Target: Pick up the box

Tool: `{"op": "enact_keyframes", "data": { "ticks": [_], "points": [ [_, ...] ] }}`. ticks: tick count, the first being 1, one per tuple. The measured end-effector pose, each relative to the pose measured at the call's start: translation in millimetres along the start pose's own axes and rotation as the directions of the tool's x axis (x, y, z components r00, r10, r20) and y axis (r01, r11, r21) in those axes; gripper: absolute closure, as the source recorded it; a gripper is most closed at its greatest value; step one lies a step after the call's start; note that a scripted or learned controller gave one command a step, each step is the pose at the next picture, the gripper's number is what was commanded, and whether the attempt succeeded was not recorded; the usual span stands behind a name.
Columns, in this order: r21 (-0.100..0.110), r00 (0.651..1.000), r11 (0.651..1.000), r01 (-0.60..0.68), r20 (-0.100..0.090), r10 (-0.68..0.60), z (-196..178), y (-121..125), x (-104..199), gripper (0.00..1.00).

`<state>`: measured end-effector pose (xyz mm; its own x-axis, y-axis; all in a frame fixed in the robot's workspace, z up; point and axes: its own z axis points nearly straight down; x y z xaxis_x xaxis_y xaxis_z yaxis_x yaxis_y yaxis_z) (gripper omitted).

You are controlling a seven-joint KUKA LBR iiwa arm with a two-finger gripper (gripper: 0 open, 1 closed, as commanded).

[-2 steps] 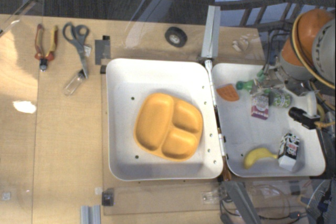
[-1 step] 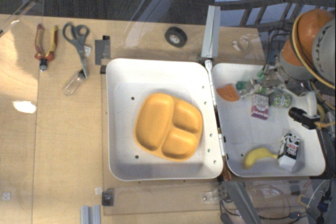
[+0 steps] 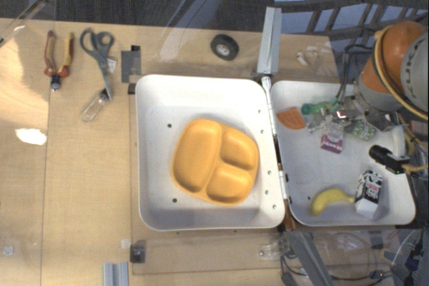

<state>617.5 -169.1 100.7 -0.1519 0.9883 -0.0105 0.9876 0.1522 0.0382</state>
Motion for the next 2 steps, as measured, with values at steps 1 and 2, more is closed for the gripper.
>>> {"op": "enact_keyframes", "data": {
  "ticks": [1, 2],
  "points": [
    [-0.009, 1.000, 1.000, 0.002, 0.010, -0.001, -13.5, 2.8, -2.7, 1.00],
    [-0.010, 1.000, 1.000, 0.004, 0.007, -0.004, -13.9, 3.9, -0.8, 0.00]
  ]
}}
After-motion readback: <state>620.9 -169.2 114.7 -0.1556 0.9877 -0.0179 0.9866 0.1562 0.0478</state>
